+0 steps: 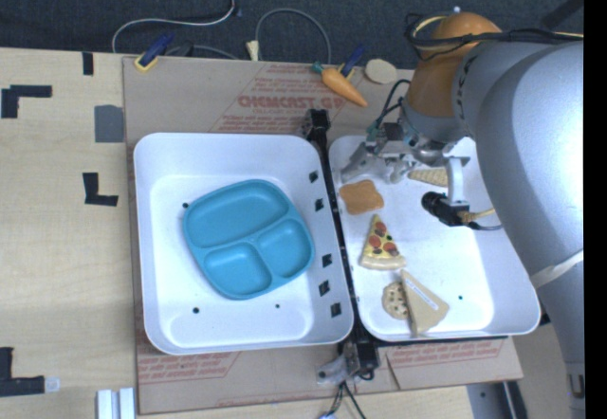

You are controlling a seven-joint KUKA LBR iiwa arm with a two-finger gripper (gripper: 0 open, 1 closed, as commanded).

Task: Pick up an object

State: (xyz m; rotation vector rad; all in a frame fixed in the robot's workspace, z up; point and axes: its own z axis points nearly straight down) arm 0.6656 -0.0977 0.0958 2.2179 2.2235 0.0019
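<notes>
The arm (517, 123) enters from the right and covers most of the right bin's (493, 308) far right portion. The gripper (377, 159) sits low at the far left corner of the right bin, close to the divider between the two bins. Whether its fingers are spread or pressed together cannot be told; nothing is visible between them.

Edges and clearance: the bread slice (361, 196) lies just in front of the gripper, near the bin's left wall, leaving little room on that side. The bin floor between the bread slice and the arm's black cable fitting (444, 209) is bare. The near right part of the right bin floor is also bare.

Objects in the right bin: the bread slice is a tan-brown, roughly square, flat piece. The pizza slice (380, 245) is a yellow wedge with red spots, lying nearer the front. A round cookie (395, 299) and a tan cheese wedge (425, 303) touch each other near the front wall.

The left bin (156, 246) holds a blue three-compartment plate (248, 237), centred, with bare floor around it.

A toy carrot (341, 85) lies on the cardboard behind the bins.
</notes>
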